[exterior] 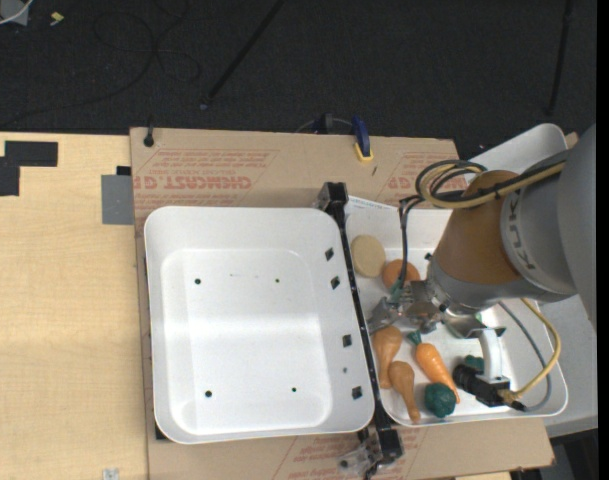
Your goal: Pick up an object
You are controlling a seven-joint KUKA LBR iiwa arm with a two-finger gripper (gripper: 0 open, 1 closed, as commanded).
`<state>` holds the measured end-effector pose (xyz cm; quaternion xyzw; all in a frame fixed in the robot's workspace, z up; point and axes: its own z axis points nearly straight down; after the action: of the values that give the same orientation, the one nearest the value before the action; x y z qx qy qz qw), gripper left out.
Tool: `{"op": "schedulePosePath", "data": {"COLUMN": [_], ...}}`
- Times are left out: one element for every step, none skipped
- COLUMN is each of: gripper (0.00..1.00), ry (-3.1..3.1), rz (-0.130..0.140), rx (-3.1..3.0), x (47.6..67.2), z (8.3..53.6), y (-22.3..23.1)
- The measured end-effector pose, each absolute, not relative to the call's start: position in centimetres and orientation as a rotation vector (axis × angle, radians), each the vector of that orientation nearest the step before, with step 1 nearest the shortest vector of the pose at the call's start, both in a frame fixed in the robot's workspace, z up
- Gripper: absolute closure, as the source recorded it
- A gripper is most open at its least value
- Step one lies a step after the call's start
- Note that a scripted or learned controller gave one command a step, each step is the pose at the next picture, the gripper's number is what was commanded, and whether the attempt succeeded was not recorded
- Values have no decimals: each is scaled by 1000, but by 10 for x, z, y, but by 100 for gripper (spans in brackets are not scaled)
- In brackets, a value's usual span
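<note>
Hand (399, 310) in right bin (484, 415); two tan pieces (387, 346) (402, 378), one carrot (434, 362)

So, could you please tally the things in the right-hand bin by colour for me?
Cream: 1, the cream round piece
Orange: 2, the orange ball and the orange carrot
Tan: 2, the upper tan pear shape and the lower tan pear shape
Teal: 1, the teal ball
Total: 6 in sight; the arm may cover more.

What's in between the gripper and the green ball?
A carrot lies between the gripper and the green ball, as the camera view shows.
</note>
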<state>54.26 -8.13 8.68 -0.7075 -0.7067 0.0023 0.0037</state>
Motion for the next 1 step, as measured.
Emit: {"op": "schedulePosePath", "data": {"gripper": [0], "ry": [-2227], "rz": [-5], "rx": [-2222], "x": [636], "z": [88], "y": [-85]}}
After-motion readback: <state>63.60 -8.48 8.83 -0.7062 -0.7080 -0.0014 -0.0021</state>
